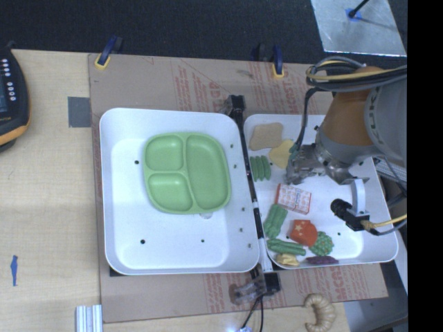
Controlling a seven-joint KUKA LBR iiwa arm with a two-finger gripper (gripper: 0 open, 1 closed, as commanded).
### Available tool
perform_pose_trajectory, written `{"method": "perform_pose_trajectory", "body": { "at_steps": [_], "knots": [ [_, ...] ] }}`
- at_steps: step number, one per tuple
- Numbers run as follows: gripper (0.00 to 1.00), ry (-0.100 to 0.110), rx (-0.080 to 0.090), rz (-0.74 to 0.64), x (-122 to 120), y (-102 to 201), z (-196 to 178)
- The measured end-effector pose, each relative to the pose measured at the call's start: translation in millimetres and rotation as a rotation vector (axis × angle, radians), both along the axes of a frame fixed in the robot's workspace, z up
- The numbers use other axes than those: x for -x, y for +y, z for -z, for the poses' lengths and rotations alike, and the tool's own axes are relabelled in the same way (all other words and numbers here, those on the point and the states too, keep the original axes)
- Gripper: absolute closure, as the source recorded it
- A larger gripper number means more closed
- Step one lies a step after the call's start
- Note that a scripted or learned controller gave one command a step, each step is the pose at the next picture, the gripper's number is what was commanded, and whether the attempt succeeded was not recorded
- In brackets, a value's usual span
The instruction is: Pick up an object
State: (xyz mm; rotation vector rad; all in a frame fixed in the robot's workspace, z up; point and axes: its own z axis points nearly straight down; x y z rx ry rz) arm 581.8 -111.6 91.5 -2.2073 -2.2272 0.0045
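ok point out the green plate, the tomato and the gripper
green plate (187, 172), camera view, on the divider between its compartments
tomato (302, 232), camera view, middle of its red top
gripper (296, 173), camera view, midway between its fingertips

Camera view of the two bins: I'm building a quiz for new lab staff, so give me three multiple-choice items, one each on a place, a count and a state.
1. Where does the green divided plate lie?
A. left bin
B. right bin
C. on the bench outside the bins

2. How many compartments does the plate have?
A. two
B. three
C. five

3. How does the plate lie?
A. flat, open side up
B. upside down
C. propped on the bin's rim

Key: 1 A, it sits within the left bin. 2 B, its ridges mark off three wells. 3 A, the wells face the camera.
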Motion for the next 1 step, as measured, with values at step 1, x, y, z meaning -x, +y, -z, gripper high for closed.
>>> {"method": "perform_pose_trajectory", "body": {
  "at_steps": [1],
  "knots": [
    [0.00, -0.001, 0.002, 0.004, -0.1, -2.9, -0.2]
  ]
}}
